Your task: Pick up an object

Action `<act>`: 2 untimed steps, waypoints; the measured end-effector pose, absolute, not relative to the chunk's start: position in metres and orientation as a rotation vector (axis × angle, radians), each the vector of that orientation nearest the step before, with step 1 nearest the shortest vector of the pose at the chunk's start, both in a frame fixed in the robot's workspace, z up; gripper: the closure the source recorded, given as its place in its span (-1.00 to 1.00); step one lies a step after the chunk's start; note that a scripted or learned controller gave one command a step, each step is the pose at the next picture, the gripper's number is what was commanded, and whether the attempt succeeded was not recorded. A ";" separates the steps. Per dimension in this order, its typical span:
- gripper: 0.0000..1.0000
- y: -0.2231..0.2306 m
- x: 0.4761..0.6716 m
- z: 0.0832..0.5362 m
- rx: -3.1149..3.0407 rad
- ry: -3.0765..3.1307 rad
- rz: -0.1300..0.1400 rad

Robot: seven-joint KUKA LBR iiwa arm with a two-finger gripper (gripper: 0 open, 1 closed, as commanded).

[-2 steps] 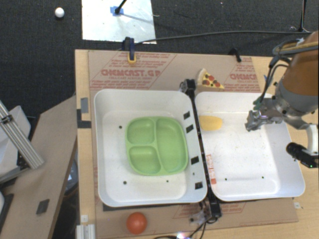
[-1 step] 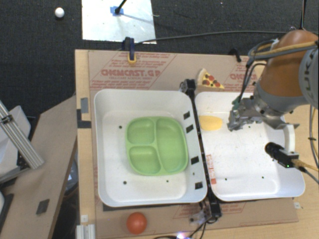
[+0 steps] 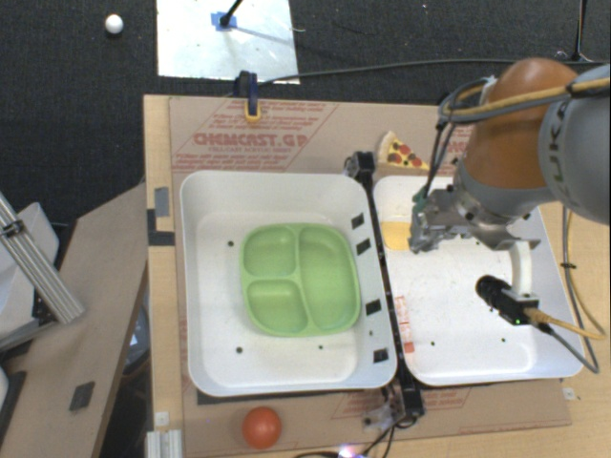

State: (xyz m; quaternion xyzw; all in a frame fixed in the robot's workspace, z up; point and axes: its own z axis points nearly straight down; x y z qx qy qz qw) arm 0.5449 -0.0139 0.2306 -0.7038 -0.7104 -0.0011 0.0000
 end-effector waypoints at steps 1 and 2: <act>1.00 0.045 0.550 0.221 -2.211 -2.232 -0.004; 1.00 0.102 0.540 0.229 -2.208 -2.233 -0.005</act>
